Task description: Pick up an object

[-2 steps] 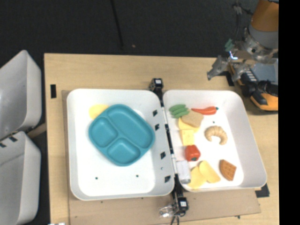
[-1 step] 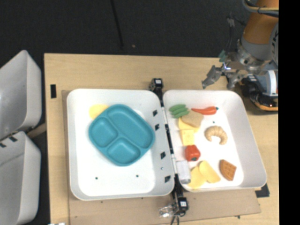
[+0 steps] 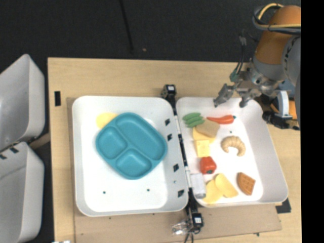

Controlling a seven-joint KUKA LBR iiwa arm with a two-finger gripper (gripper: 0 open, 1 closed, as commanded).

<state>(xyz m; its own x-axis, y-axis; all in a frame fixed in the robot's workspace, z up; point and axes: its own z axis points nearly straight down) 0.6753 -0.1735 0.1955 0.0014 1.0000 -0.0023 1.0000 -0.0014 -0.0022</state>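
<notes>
The end effector (image 3: 234, 96) hangs over the far edge of the right bin (image 3: 268, 140), its two fingers spread apart with nothing between them. Just beside and below it lies a red chili pepper (image 3: 221, 119), with a green vegetable (image 3: 193, 119) to its left. Nearer the middle of this bin sit a tan wedge (image 3: 206, 130), a pale yellow cheese block (image 3: 202, 148), a croissant (image 3: 233, 144) and a red pepper (image 3: 207, 164). At the near end rest a yellow piece (image 3: 220, 187) and an orange-brown waffle-like piece (image 3: 246, 183) — these two lie apart.

The left bin (image 3: 86, 186) holds a blue divided plate (image 3: 131, 144), tilted, with a yellow item (image 3: 105, 119) partly tucked under its far-left edge. Both bins stand on the wooden table (image 3: 61, 85). No writing or labels can be read anywhere — the items are too small.
</notes>
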